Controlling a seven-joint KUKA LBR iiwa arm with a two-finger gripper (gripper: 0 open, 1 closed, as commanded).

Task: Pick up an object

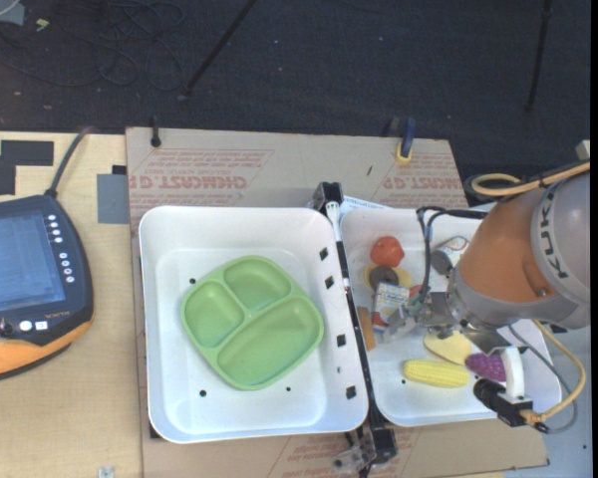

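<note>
I have the gripper (pixel 411 308) low in the right bin (pixel 538 411), beside the red tomato (pixel 386 250) and the corn cob (pixel 435 372); its grasp I cannot tell. I'd centre over one toy before descending, clear of the neighbours.

"KUKA" — arm (pixel 563 252) — partly visible

Evenly lit from above, bright on white bins (pixel 164 267), slightly blown out at rims. Soft short shadows. Dark, underexposed floor up top. Low resolution, mild overall softness.
</note>
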